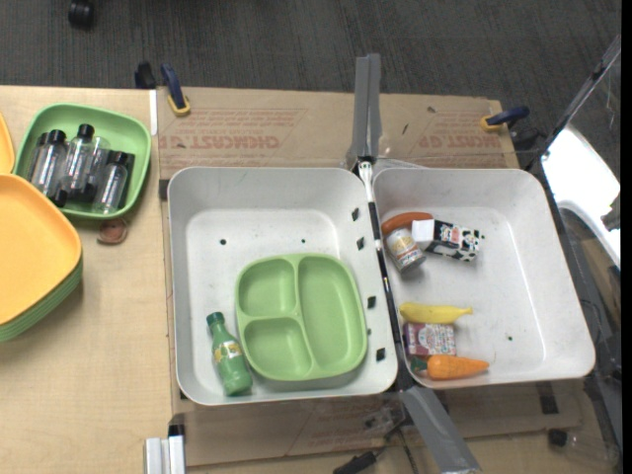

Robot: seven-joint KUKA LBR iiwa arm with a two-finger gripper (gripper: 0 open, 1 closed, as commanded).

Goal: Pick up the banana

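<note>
Lying in the right bin (538, 275), toward its front left: the banana (435, 313), just behind a pink packet (431, 340) and a carrot (456, 366). Farther back, a small can (404, 250). Impossible to tell the gripper's state.

Two bins sit side by side on the tabletop (118, 383). In the left bin (197, 215) a divided tray (301, 316) lies with a bottle (227, 355) at its left. In the right bin (523, 265), along the left wall, a can (404, 249) lies behind the banana (435, 313); a packet (431, 339) and carrot (456, 366) lie in front of it. A toy cow (454, 240) lies right of the can.
</note>
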